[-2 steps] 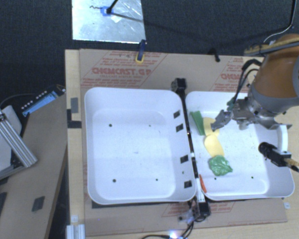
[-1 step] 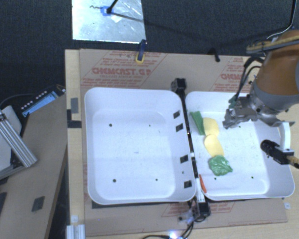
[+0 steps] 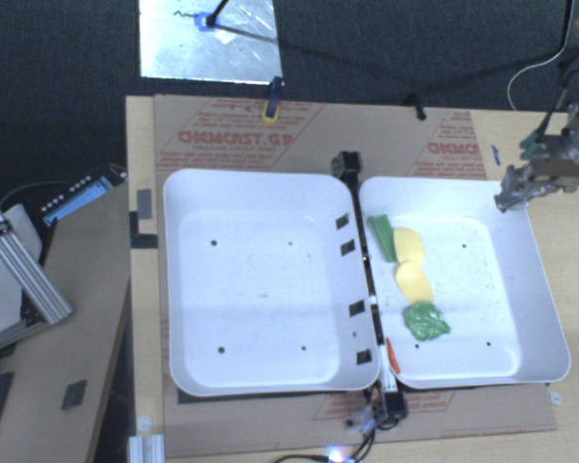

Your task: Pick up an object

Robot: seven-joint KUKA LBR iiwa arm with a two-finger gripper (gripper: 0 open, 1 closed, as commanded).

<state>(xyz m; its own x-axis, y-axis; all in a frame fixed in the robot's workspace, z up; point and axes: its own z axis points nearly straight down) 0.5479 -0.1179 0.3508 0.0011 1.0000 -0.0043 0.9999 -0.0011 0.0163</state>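
White bins: left bin (image 3: pixel 261 287) bare; right bin (image 3: pixel 482 297) with green strip (image 3: pixel 382 236), two yellow pieces (image 3: pixel 411 263), green lump (image 3: pixel 427 320) along left wall. Cardboard (image 3: pixel 236 135) printed "CHEMCAST GP". Gripper (image 3: pixel 517 189) over right bin's far-right rim, holding nothing visible.

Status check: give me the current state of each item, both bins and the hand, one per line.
Green strip: lying in right bin, by the divider.
Upper yellow piece: lying, touching green strip.
Lower yellow piece: lying below it.
Green lump: lying, ungrasped.
Right bin: holds all four.
Left bin: flat on bench.
Hand: above right bin's far right corner, holding nothing.
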